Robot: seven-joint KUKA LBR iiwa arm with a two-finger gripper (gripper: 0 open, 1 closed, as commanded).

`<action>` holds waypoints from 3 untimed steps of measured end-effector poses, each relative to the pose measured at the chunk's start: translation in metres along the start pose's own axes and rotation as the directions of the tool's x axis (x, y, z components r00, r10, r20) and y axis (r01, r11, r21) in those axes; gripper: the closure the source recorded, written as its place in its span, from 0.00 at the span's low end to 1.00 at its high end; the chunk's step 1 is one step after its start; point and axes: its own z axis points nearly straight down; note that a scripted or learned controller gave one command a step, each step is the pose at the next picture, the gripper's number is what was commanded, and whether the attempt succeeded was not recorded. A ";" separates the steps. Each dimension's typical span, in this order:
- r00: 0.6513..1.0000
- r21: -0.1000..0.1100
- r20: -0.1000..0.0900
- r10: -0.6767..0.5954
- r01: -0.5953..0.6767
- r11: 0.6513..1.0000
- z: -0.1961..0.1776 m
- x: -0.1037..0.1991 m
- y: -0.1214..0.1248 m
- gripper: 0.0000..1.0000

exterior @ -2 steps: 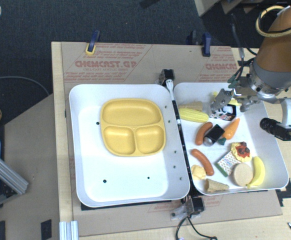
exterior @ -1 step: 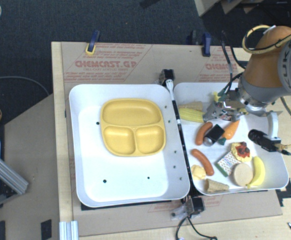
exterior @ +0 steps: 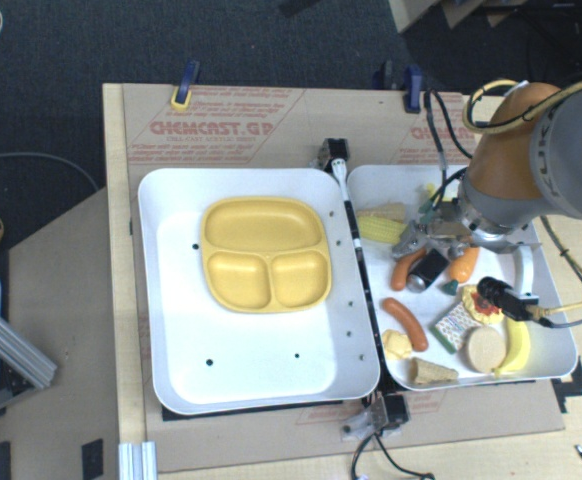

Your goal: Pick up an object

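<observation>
My gripper (exterior: 433, 251) hangs low in the right bin (exterior: 561, 353), above a small black block (exterior: 427, 269) lying between two orange carrot-like pieces (exterior: 407, 266). How wide my hand is spread, and whether it has anything, I cannot tell. The toy food looks light, stiff and smooth, so likely slippery; I judge the sausage (exterior: 406, 323) best taken across its middle. My own wrist hides the bin's upper part. The yellow divided tray (exterior: 266, 251) lies in the left bin (exterior: 171, 298).
</observation>
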 end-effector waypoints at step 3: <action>1.000 -0.015 0.004 -0.001 0.001 1.000 -0.133 -0.002 0.007 1.00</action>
